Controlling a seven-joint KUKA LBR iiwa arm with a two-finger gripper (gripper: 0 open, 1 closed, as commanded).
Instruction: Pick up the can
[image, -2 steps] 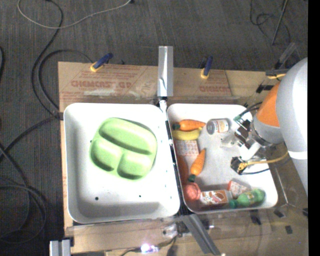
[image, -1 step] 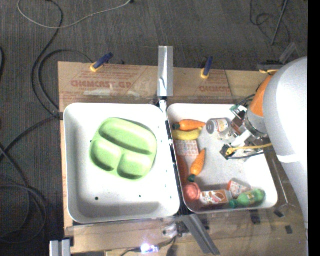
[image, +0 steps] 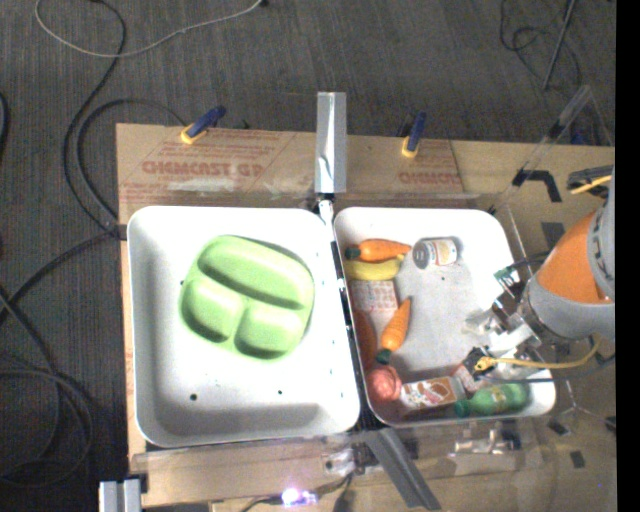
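Note:
The can (image: 437, 252) is silver and lies on its side near the far wall of the right bin (image: 445, 310), just right of a carrot and a banana. My gripper (image: 492, 335) hangs over the right side of that bin, nearer the front, well apart from the can. Bare bin floor lies between the gripper and the can. The grey arm with its orange band (image: 575, 265) comes in from the right edge.
In the right bin lie an orange carrot (image: 383, 249), a banana (image: 372, 268), a second carrot (image: 395, 325), a red round fruit (image: 383, 382), a red-and-white packet (image: 430, 392) and a green bottle (image: 495, 400). The left bin (image: 150, 330) holds a green divided plate (image: 247, 297).

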